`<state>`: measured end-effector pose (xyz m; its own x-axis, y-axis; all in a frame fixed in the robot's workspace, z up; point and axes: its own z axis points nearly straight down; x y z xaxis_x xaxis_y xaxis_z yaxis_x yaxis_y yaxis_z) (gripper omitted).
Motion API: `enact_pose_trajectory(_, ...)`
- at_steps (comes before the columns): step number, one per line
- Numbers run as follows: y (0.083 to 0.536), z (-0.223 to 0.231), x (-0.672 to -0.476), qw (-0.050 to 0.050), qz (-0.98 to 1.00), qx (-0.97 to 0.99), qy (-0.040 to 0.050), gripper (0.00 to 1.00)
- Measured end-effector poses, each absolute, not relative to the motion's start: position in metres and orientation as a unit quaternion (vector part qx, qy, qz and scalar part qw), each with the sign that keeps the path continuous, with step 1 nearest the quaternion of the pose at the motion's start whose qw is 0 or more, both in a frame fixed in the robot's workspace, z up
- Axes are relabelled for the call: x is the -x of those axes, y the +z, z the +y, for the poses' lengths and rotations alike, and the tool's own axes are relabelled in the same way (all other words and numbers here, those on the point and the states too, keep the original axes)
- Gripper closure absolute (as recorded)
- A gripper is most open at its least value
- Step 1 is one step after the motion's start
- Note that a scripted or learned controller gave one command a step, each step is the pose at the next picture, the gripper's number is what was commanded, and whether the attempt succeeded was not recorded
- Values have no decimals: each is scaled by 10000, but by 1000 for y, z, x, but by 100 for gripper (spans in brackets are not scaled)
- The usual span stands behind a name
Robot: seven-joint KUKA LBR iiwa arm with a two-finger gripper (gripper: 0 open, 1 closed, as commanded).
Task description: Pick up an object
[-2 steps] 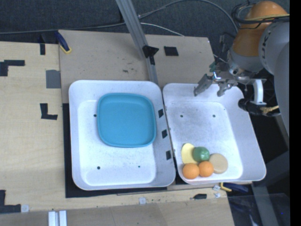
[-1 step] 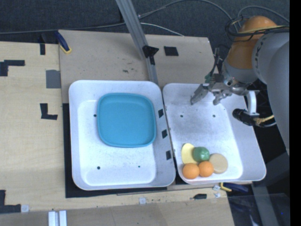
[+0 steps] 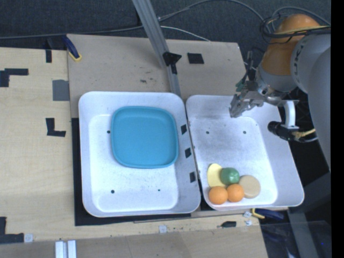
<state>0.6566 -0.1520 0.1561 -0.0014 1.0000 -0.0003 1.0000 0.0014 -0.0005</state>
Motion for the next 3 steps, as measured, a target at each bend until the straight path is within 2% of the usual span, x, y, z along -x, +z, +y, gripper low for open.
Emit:
enact_pose_trajectory(2, 269, -145, -659, -19, -7073, 7070, -13, 100)
enact_pose_trajectory(3, 253, -94, -645, 6, -7084, 7059, 0, 100)
